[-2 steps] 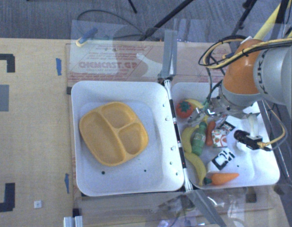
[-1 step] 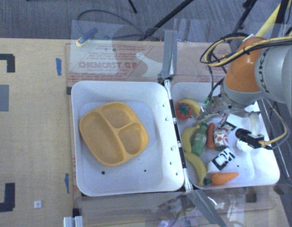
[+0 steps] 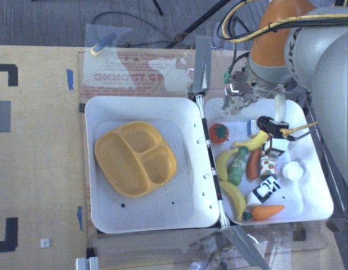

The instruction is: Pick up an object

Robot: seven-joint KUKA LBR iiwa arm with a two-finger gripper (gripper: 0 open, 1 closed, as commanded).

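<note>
My gripper [image 3: 237,103] hangs over the far left corner of the right bin [image 3: 309,198], open, with nothing between its fingers. Just below it in the view lies a red strawberry [image 3: 219,132]. Further toward the front the bin holds a yellow banana [image 3: 256,140], a green bottle [image 3: 237,165], a red sausage [image 3: 253,164], a small red and white carton [image 3: 268,165], a white round lid [image 3: 293,171], a black and white block [image 3: 266,189], an orange carrot [image 3: 266,211] and two more bananas [image 3: 235,198].
In the left bin [image 3: 106,207] lies a yellow divided plate [image 3: 135,158]. A raised divider [image 3: 208,151] separates the two bins. The arm's grey body [image 3: 326,55] looms over the right bin's far right side.
</note>
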